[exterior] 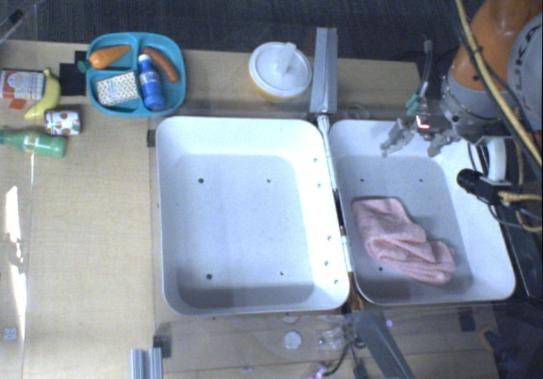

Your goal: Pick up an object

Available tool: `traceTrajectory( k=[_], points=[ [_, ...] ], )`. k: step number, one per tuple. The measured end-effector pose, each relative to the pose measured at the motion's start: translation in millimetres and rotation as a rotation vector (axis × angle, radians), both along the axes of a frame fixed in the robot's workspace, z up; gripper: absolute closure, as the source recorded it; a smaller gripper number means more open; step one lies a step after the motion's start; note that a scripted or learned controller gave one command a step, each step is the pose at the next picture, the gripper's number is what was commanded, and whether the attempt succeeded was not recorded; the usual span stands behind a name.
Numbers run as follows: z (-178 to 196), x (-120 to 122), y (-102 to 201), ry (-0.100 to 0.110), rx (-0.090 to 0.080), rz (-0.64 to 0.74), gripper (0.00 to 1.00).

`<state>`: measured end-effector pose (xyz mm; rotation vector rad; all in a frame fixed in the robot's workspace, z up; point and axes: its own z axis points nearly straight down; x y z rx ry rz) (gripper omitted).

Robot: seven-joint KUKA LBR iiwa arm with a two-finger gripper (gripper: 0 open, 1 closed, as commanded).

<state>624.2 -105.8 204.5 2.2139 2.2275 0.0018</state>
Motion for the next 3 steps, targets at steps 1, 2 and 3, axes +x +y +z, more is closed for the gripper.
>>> traceTrajectory(
  k=[1,2,3],
  points=[
    [-109.3,-30.5,13.3,-0.004,0.0,0.001,0.0],
    [-114.1,-113.9,-16.5,-0.014,-0.005,0.157,0.0],
    [-113.8,-131.1,16.3,-0.019,-0.007,0.205,0.0]
  ],
)
